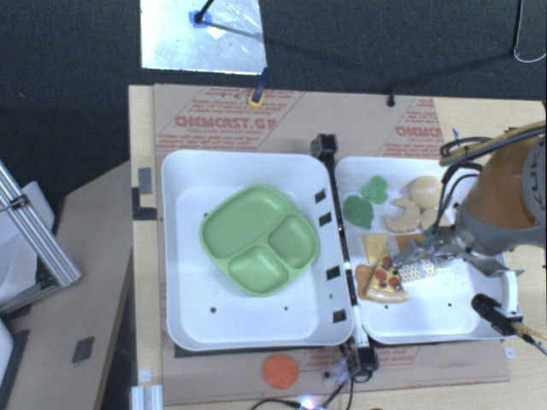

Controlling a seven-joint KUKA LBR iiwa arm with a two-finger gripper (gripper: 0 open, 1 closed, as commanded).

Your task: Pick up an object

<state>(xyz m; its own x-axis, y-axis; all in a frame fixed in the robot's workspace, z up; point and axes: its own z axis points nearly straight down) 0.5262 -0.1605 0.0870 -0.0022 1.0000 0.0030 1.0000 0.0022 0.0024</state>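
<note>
Hovering low in the right bin point(479, 331), the arm point(513, 195) puts its gripper point(419, 267) among the toy food.

Landmark is the pizza slice point(382, 284): the gripper's ridged grey tip sits just right of it, touching or nearly so. The slice's long axis runs roughly up-down in the view, with a yellow cheese piece point(374, 247) just above. Green plate point(259, 239) lies well left, in the other bin. Jaw opening: cannot tell; nothing seen held.

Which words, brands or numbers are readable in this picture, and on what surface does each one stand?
"CHEMCAST GP": red print, repeated across the brown protective sheet under the white bins; clearest at upper left, and again at upper right.
The smaller red lines beneath each logo are too blurred to read.
The green tray and toy food show no text.
</note>
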